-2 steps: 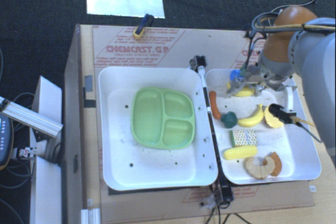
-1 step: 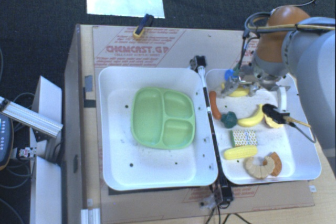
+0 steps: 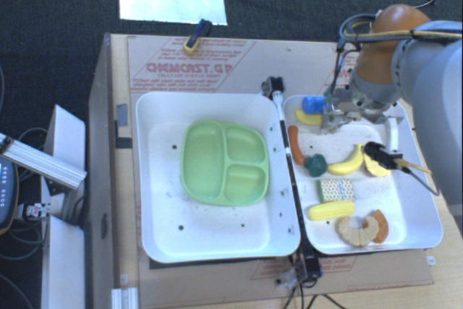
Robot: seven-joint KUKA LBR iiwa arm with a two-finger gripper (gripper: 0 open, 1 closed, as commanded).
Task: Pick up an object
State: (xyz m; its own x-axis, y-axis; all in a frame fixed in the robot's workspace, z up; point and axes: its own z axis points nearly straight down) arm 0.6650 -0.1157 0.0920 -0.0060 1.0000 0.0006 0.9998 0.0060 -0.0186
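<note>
You are at the approach step: the gripper [image 3: 331,119] is low over the far-left corner of the right bin [image 3: 423,228], just beside a blue block [image 3: 313,104] and the yellow piece [image 3: 307,118] beneath it. No object is seen lifted. Whether the jaws are released or clenched cannot be told from this angle. Other candidates lie nearby: an orange carrot [image 3: 295,144], a dark green item [image 3: 315,166], a banana [image 3: 346,163] and corn [image 3: 330,210]. Next, centre over one object, descend, then clamp. The left bin [image 3: 159,228] carries a green divided plate [image 3: 224,161].
</note>
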